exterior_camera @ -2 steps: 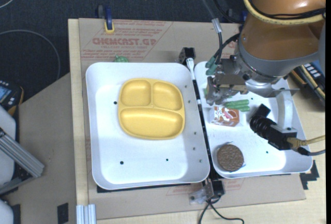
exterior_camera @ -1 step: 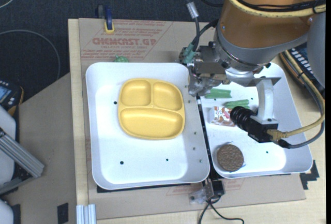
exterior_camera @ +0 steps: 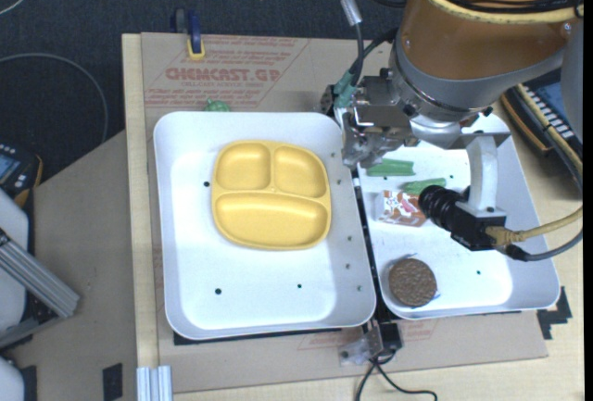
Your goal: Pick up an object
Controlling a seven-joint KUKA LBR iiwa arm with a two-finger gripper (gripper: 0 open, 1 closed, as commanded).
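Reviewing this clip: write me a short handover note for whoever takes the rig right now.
Tool: down at the top left corner of the right bin, near the divide; grip state cannot be read, and nothing is seen held.
Left bin: yellow divided plate.
Right bin: green pieces beside the tool, a red-and-white packet, a brown round disc.
Done: no pick visible.
Left: grasp and lift one object.

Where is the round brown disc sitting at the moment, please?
In the camera view the round brown disc lies in the right bin, near its front left corner, just below the red and white packet and beside the wall shared with the left bin.
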